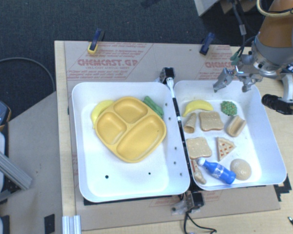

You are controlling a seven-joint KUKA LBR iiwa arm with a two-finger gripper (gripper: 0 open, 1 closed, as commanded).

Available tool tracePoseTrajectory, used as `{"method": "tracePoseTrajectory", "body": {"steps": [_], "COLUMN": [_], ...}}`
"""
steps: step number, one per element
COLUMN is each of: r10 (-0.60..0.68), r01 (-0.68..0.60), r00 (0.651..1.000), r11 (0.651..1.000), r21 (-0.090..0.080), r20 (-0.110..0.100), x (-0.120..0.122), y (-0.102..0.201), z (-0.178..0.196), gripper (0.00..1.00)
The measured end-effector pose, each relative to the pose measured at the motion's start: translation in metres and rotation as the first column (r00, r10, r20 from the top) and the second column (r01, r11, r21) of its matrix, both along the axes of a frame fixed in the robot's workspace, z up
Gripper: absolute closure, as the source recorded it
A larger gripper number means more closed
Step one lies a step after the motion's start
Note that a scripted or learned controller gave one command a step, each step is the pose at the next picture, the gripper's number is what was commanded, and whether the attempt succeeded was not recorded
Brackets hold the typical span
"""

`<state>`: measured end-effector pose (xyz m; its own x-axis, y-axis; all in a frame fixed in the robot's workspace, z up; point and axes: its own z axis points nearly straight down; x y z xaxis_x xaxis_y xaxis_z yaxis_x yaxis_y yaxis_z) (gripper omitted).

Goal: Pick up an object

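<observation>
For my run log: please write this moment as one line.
gripper: open, holding nothing | position: above right bin far edge | nearest: broccoli | pick: not started

**Bench layout: two bins, side by side**

Left bin [88, 169]: divided tray [131, 128] toward the back, overlapping a plate [98, 110] at its left.

Right bin [268, 130]: banana [198, 106] and broccoli [229, 107] at the back; bread slices [211, 121] [198, 146] mid-bin; pizza wedge [225, 147] right of them; bottle [218, 171] in front, roll [240, 169] just beside it.

Gripper [236, 80] above the right bin's back edge.
</observation>
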<state>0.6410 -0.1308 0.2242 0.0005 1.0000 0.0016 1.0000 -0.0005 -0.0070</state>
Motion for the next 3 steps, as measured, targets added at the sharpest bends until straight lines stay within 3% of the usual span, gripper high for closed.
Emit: {"method": "tracePoseTrajectory", "body": {"steps": [2,3], "r10": [0.001,0.001], "r01": [-0.001,-0.001], "r00": [1.0,1.0], "r11": [1.0,1.0], "r21": [0.0,-0.001], "r20": [-0.002,0.002], "x": [0.004,0.004], "y": [0.009,0.01], "z": [-0.121,-0.141], "gripper": [0.0,0.0]}}
